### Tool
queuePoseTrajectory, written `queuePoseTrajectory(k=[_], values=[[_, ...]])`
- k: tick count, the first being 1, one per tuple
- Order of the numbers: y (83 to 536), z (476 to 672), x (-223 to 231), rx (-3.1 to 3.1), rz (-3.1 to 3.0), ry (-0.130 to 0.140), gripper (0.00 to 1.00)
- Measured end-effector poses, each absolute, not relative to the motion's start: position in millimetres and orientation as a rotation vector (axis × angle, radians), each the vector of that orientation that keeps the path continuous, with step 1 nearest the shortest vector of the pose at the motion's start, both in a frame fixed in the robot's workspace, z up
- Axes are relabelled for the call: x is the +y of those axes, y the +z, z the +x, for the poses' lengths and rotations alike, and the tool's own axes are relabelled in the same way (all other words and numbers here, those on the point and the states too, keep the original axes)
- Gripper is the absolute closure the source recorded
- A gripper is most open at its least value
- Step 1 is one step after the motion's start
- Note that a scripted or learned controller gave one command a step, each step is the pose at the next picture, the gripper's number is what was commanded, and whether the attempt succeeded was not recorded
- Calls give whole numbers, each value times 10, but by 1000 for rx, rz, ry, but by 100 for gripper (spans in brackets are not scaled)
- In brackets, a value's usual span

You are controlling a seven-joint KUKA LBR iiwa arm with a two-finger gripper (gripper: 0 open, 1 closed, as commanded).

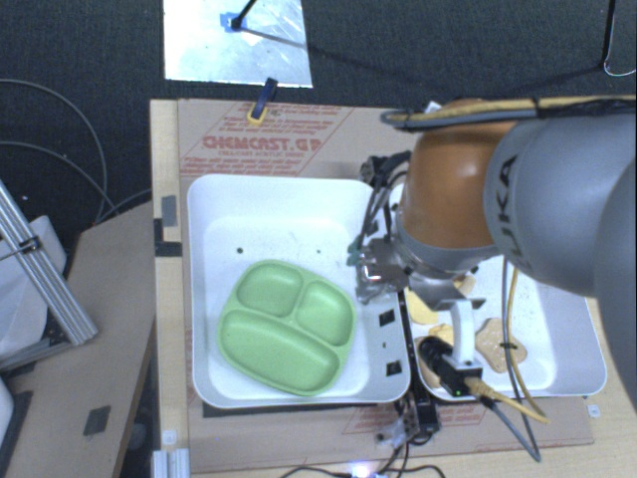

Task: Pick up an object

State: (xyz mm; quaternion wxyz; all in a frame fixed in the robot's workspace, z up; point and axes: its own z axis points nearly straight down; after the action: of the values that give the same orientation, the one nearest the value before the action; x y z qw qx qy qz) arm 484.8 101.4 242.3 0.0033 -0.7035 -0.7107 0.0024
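you have dark carpet floor [80, 28] around the desk [109, 277], a shiny metal sheet [237, 28] lying on it, black cables [60, 142] at left, and printed cardboard [269, 137] topping the desk.

arm [518, 197] hiding right bin [572, 366], hand unseen

1. A bench [119, 267] is carrying a brown cardboard sheet [299, 132] printed with red letters.
2. Two shallow white bins are sitting side by side on the sheet: the left bin [214, 217] and the right bin [577, 366].
3. A small blue and yellow object [263, 102] is lying at the sheet's far edge.
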Motion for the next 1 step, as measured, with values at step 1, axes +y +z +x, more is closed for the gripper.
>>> queuePoseTrajectory(k=[1], values=[[3479,5367,320,-2225,-2234,-15,100]])
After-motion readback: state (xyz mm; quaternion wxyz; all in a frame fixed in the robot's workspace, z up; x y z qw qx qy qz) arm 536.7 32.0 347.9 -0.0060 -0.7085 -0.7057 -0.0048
